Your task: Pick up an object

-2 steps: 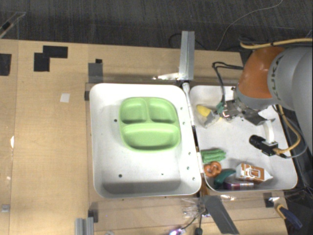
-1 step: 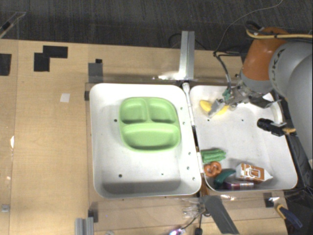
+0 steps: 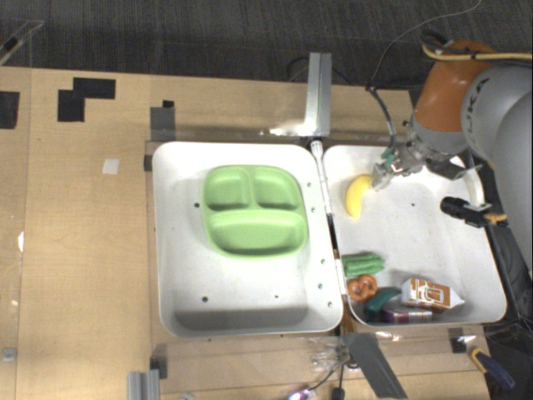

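Banana [image 3: 356,197] lying in upper left of right bin [image 3: 433,248], just beside gripper [image 3: 385,173] at its upper end, finger state impossible to tell; likely to roll off curved skin or skid toward bin wall on an off-centre close.

A bulky grey arm [image 3: 500,107] with an orange band [image 3: 445,90] and black cables.

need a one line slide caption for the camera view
KUKA arm's gripper at the banana in the right bin; green divided plate in the left bin.
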`<state>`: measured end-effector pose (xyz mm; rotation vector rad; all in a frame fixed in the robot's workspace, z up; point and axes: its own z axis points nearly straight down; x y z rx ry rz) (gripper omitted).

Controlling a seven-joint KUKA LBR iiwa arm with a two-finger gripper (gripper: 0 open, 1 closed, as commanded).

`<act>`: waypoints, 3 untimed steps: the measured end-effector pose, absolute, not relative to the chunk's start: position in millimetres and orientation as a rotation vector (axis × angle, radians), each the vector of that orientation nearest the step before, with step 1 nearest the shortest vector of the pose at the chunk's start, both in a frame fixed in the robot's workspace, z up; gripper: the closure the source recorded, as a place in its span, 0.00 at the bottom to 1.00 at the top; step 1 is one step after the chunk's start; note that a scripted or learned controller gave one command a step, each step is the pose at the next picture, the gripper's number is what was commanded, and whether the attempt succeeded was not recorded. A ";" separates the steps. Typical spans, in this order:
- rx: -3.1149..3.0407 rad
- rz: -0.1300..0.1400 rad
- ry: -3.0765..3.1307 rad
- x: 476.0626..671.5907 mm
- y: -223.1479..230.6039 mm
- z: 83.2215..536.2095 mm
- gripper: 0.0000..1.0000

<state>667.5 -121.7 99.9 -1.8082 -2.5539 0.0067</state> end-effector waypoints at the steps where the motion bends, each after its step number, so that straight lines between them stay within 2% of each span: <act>1: -1.858 -0.007 -2.543 601.7 -93.4 266.8 1.00; 2: -2.213 -0.005 -2.235 616.4 -79.1 246.3 1.00; 3: -2.213 -0.005 -2.236 616.4 -79.1 246.3 0.00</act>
